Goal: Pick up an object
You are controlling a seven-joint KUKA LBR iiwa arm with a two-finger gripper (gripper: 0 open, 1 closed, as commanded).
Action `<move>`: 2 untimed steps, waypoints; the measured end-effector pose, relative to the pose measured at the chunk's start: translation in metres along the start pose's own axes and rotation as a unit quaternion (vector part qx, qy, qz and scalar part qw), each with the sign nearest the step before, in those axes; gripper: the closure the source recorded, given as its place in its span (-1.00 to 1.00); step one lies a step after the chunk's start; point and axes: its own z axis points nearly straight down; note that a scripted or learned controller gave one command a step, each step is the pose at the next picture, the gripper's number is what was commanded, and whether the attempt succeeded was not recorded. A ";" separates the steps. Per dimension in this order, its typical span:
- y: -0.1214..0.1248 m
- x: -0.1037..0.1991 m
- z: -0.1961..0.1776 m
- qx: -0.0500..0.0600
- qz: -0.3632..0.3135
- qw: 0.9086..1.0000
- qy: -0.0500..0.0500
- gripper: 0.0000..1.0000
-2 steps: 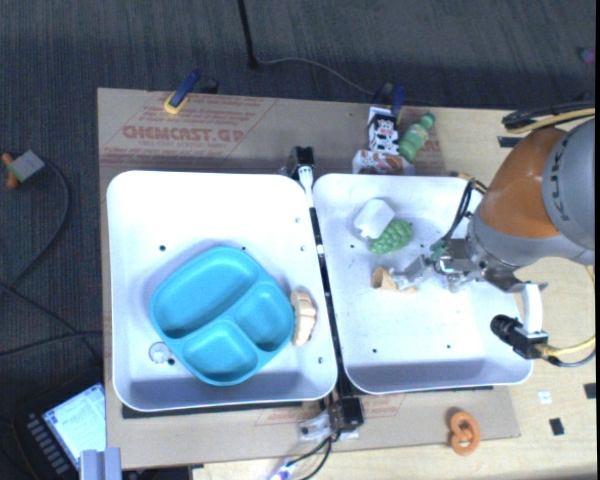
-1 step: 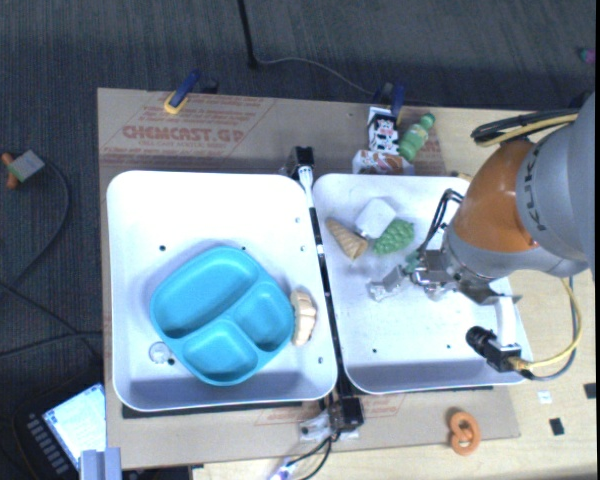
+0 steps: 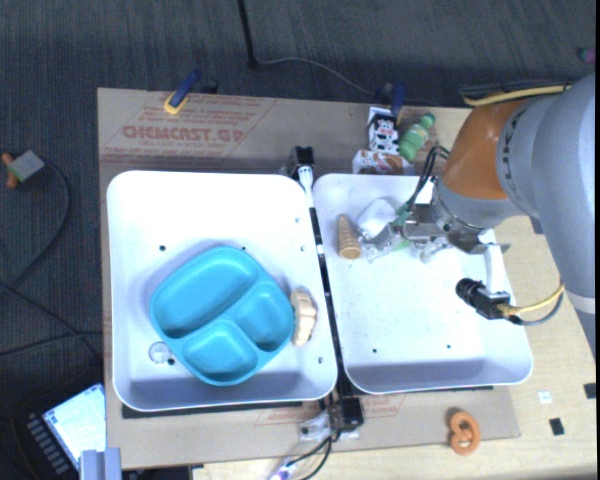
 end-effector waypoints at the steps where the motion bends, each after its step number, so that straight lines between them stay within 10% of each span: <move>1: 0.000 0.000 -0.009 0.001 0.000 1.000 0.000 1.00; 2: 0.070 -0.014 -0.036 0.000 0.000 1.000 -0.001 1.00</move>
